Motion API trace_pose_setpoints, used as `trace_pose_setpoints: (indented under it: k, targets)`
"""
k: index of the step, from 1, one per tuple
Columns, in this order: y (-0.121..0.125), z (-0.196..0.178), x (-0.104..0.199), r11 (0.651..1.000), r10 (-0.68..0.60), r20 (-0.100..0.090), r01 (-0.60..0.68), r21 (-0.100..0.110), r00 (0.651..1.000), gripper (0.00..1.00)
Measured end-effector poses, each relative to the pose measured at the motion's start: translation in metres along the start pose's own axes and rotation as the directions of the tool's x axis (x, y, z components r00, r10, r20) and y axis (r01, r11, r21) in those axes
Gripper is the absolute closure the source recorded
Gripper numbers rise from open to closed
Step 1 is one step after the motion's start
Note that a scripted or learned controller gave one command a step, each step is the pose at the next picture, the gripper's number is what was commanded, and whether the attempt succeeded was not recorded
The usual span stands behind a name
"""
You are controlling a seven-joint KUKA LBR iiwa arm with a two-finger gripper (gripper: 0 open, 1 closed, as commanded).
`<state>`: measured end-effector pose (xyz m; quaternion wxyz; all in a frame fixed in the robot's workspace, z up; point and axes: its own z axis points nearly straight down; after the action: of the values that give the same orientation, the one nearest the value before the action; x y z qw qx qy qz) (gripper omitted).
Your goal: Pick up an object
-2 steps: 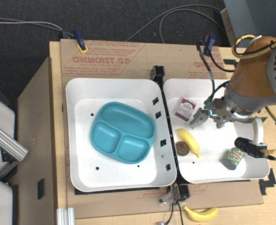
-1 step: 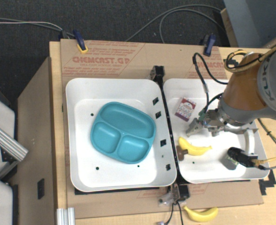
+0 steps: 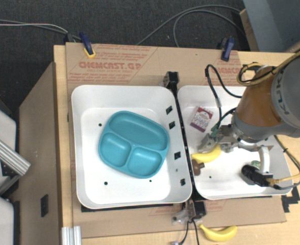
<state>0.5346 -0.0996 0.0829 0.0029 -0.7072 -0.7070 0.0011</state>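
Banana point(image 3: 207, 156) lying in right bin point(image 3: 226, 190), hand point(image 3: 215, 138) hovering right over it.
Banana is sitting at the left side of the right bin, near the divider between bins; the hand is sitting just above and touching or nearly touching it, finger state too hidden to call. Small purple packet point(image 3: 201, 118) is lying above the banana in the same bin. Blue divided plate point(image 3: 133, 144) is resting in the left bin point(image 3: 89, 188). Second banana point(image 3: 219, 233) is lying on the worktop point(image 3: 63, 137) below the bins.
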Motion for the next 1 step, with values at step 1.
trace_pose_setpoints:
  k: [1]
  targets:
    - [0.0012,-0.0128,0.0003,1.0,0.0,0.0,0.0,-0.005,1.0,1.0]
